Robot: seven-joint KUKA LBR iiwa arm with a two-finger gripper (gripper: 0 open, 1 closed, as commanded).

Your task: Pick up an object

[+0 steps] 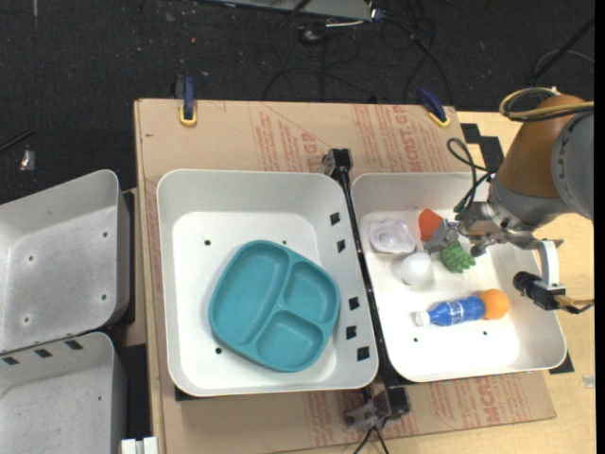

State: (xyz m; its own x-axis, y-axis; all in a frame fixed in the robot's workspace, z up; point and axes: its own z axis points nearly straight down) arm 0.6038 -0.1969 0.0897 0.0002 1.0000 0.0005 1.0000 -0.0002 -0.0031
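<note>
The right bin [529, 353] holds several small objects. A green toy [460, 258] lies near its middle, with a red-orange piece [430, 221] just behind it. A white ball [414, 270] and a clear white cup [389, 235] lie to the left. Toward the front, a blue bottle [454, 311] lies on its side with an orange ball [493, 303] touching its right end. My gripper [448, 241] reaches in from the right, low in the bin, right at the green toy's upper left edge and close to the red-orange piece.
In the left bin [189, 206] lies a teal divided plate [274, 304]. A black divider [354, 244] runs between the bins. The grey arm [539, 173] hangs over the right bin's far right side. Two white panels [57, 253] lie off the bench at left.
</note>
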